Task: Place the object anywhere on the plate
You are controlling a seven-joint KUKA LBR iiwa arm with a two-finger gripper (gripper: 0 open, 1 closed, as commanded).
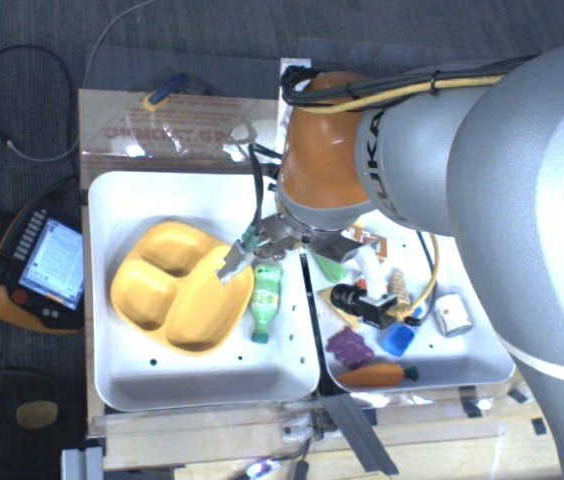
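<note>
Camera view: the arm (pixel 442 148) covers most of the right bin (pixel 482 358) and the back of the left bin (pixel 122 193), so you inspect this with much of the bench screened.

Yellow plate (pixel 162 268): sits in the left bin and has nothing on it. Its right rim lies under the gripper (pixel 240 260).

Green bottle (pixel 265 303): taken here as the task's object, though that is a judgement. It lies on the floor of the left bin between the plate's right rim and the wall shared with the right bin, just beside the plate and not on it.

Gripper: it hangs low over the plate's right rim, near the bottle's upper end. You cannot tell whether it is spread or closed, nor whether it has hold of anything; a green patch at its tip is too small to read.

Risks:
- If the bottle is not gripped, any placing motion ends with the plate bare.
- A descent from this position may strike the rim and tip or shove the plate.
- The bottle is round and wedged near the wall; a pinch there may squirt it sideways.

Hard to make out: the carrot (pixel 372 374) and grapes (pixel 347 346) read clearly, but the other small items in the right bin overlap and are cut off by the arm.
</note>
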